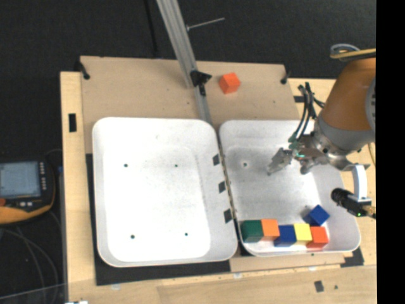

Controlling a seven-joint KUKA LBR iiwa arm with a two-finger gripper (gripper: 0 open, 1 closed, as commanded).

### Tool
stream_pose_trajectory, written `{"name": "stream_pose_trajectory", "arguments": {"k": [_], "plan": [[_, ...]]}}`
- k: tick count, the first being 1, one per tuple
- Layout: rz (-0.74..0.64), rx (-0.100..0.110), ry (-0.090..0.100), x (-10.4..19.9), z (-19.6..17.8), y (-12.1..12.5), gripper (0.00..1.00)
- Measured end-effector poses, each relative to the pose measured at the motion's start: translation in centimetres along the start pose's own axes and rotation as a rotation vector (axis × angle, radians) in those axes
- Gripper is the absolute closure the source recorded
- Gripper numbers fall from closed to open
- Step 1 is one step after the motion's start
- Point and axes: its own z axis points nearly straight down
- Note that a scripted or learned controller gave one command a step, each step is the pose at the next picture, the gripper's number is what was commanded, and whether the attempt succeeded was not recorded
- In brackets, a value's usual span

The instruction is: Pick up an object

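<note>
Along the right bin's [253, 138] front wall lies a row of blocks: a green block [252, 230], an orange block [270, 227], a blue block [285, 234], a yellow block [302, 232] and a red-orange block [319, 235]. Another blue block [317, 215] rests just behind that row at its right end. My gripper [292, 160] hangs over the middle of the right bin, well behind the blocks, its fingers spread open with nothing between them.
The left bin [155, 189] sits beside the right one. An orange cube [229, 83] lies on the brown board behind the bins. A slanted metal rail [180, 40] rises from the board's back. A small screen device [22, 182] lies off the bench at the left.
</note>
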Motion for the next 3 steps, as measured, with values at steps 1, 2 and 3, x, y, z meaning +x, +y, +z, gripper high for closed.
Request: {"name": "stream_pose_trajectory", "arguments": {"k": [1, 2, 3], "plan": [[0.006, -0.003, -0.001, -5.6, 10.3, -1.8, 0.00], [-0.003, -0.004, -0.002, -0.3, 10.1, -2.2, 0.00], [0.003, -0.006, -0.001, -1.6, 10.1, -2.2, 0.00]]}}
